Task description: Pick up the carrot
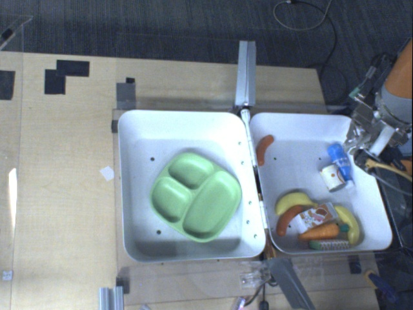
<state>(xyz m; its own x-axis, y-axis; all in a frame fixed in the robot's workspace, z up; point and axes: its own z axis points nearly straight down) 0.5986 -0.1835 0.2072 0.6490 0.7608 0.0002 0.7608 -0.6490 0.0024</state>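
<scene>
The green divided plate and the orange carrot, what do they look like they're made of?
The green three-compartment plate looks like moulded plastic, matte: uniform colour, soft rounded ridges, faint sheen. The small orange carrot in the right white bin seems a plastic toy: even colour, smooth surface, though it is too small to be sure.

1. Dark grey carpet floor across top, thin cable looped on it.
2. Light wood bench, black square marks top-left.
3. Metal post upright btwn bins at the back.
</scene>
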